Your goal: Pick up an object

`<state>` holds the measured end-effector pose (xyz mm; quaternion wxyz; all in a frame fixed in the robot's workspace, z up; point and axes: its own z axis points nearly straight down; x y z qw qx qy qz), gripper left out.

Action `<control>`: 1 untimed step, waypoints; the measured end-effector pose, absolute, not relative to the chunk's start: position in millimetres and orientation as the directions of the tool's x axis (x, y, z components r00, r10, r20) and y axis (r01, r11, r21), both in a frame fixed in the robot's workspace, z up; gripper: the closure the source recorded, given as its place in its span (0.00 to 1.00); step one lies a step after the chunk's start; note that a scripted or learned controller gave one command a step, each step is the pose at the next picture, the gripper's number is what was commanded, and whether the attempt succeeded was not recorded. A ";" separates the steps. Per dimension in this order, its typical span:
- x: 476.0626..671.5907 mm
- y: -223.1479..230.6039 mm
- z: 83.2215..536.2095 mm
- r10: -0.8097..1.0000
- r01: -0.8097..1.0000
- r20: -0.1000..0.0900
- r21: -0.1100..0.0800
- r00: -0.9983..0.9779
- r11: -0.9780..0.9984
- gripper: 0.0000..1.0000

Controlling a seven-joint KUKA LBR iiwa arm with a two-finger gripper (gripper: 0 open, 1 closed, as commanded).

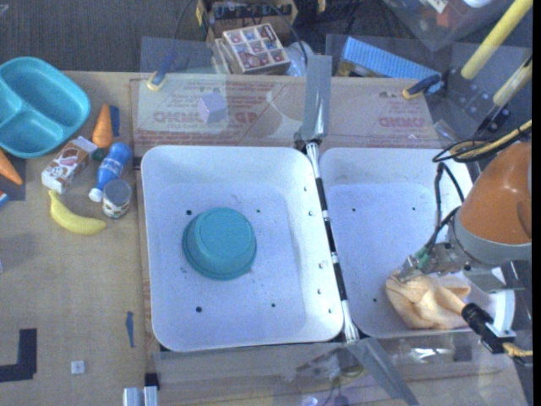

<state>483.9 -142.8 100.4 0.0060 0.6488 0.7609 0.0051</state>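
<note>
The crumpled yellow cloth point(427, 301) lies soft and folded at the near edge of the right bin point(380, 193), directly under the gripper point(429, 262), placed low as if for a grasp. Whether the gripper is spread or closed cannot be determined, and no hold is visible. A rigid teal bowl point(220, 242) sits inverted in the left bin point(169, 184)

Crumpled yellow-tan cloth point(427, 301), soft and bunched, lying in right bin's near right corner. Teal bowl point(220, 243), round, seemingly upside down, resting alone near middle of left bin, well apart from cloth.
</note>
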 end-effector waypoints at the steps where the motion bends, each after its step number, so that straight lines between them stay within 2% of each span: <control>1: 512.9 -101.5 206.0 0.999 0.999 -0.001 0.000 0.052 -0.052 1.00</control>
